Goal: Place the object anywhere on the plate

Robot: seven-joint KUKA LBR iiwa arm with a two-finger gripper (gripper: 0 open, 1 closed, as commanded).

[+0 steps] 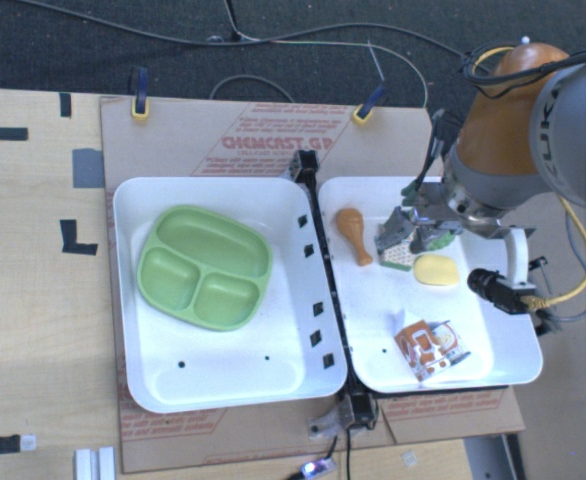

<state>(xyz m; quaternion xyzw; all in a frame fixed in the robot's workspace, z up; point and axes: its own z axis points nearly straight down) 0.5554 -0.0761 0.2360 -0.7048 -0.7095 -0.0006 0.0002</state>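
A light green plate point(205, 268) with three compartments lies in the left bin point(153, 368). My gripper point(413, 233) is low over the upper middle of the right bin point(503, 358). Directly under it lies a small white and green object point(397, 259), partly hidden by the gripper. A brown drumstick-shaped toy point(353, 234) lies just left of the gripper. Just right of and below the gripper rests a yellow oval object point(437, 270), close to it. An orange and white packet point(431, 346) lies nearer the front of the right bin.
A black divider point(319, 268) runs between the two bins. The arm's grey and orange body point(513, 118) hangs over the right bin's far right corner, with cables and a black fitting point(498, 290) along its right side.
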